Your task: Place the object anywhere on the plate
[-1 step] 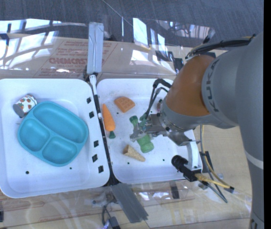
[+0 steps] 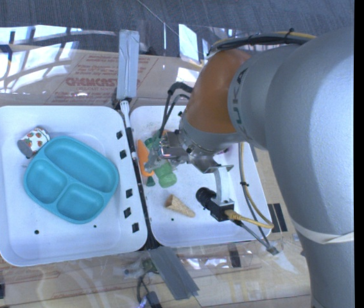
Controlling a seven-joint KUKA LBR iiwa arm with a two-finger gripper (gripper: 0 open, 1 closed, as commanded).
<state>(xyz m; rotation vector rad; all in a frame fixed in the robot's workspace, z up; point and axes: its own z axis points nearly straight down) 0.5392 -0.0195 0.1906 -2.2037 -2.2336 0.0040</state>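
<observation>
Toys are lying in the right bin (image 2: 246, 236) directly at the pincer (image 2: 162, 154): a green object (image 2: 165, 175) is sitting just under the pincer's tip, an orange carrot-like piece (image 2: 143, 159) is lying beside it against the bin's left wall, and a tan wedge (image 2: 180, 206) is resting a little lower, apart from both. Whether the pincer is gripping anything I cannot tell. The grey arm (image 2: 297, 108) is reaching in from the right, its orange band (image 2: 214, 95) bending down over the right bin. A blue divided plate (image 2: 71, 179) is lying in the left bin (image 2: 15, 236), with a small spotted object (image 2: 34, 141) touching its upper left rim.
</observation>
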